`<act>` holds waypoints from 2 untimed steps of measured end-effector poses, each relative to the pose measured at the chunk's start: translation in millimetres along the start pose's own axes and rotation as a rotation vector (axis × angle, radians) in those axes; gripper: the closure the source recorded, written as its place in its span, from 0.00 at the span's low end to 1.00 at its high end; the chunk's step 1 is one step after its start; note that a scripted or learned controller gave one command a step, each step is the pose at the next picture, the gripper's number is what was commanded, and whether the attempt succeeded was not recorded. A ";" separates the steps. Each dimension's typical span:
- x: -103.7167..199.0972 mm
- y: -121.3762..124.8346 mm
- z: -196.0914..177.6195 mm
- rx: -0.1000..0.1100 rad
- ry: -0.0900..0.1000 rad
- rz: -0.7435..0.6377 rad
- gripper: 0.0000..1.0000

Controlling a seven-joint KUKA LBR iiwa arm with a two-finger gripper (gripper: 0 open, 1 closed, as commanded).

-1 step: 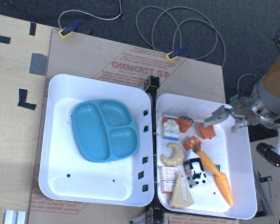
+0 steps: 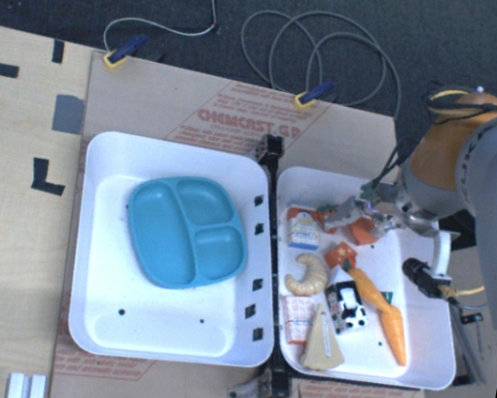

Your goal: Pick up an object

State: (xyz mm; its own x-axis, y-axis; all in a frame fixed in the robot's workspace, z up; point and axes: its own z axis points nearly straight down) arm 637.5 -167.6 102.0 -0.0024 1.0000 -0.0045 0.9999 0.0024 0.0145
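My gripper [image 2: 349, 213] reaches in from the right over the far part of the right bin [image 2: 434, 364]. A red-orange item [image 2: 360, 230] lies directly under or against it, and I cannot tell whether it is held. Below it the bin holds a small white and red carton [image 2: 303, 231], a small red piece [image 2: 340, 254], a beige croissant-shaped toy [image 2: 308, 276], an orange carrot [image 2: 386, 315], a black and white toy [image 2: 345, 307] and a tan wedge [image 2: 323, 346].
The left bin [image 2: 86, 308] holds a blue divided plate [image 2: 187, 231]. A black divider with clips [image 2: 264, 244] separates the bins. The grey arm with its orange band [image 2: 450, 134] stands over the right bin's far right corner. Cables lie on the floor beyond the bench.
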 end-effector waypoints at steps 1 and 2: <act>44.3 -22.8 3.8 -0.018 -0.012 0.003 0.00; 44.8 -22.2 -6.8 -0.017 -0.010 0.003 1.00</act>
State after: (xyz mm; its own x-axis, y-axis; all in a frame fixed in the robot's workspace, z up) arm 615.2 -122.8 108.3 0.0008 0.9999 -0.0147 0.9995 -0.0004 0.0317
